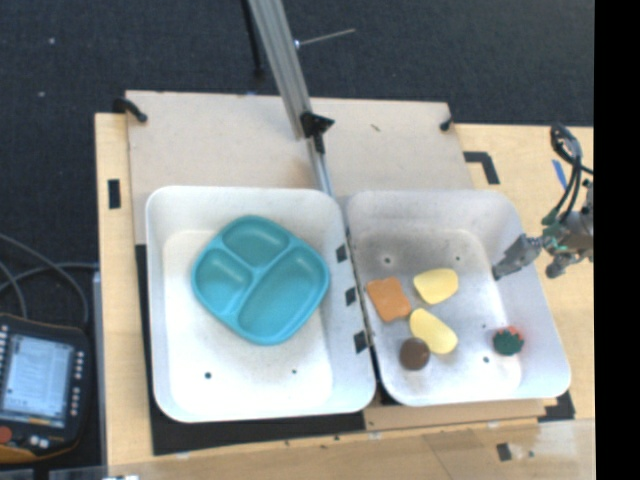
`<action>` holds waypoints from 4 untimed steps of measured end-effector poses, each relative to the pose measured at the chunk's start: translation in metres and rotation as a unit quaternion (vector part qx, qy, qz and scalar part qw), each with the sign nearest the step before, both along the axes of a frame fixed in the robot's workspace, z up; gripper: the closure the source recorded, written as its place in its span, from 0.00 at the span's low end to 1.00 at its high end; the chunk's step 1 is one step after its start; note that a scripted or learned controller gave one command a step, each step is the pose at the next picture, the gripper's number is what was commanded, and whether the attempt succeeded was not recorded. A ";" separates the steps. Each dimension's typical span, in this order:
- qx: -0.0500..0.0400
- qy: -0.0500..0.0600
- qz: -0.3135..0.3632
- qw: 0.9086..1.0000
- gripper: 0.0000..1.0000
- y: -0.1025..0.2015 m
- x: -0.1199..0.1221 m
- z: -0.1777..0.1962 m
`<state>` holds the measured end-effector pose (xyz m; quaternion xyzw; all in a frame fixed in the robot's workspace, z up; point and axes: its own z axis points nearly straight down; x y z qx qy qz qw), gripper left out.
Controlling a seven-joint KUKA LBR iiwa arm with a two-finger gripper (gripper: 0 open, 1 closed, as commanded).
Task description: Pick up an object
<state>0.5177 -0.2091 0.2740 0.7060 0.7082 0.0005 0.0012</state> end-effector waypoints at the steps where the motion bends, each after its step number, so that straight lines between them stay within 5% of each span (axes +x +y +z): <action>1: 0.000 0.000 0.000 1.000 0.00 0.000 0.000 0.000; 4: 0.000 0.003 -0.002 1.000 0.00 0.002 0.004 -0.164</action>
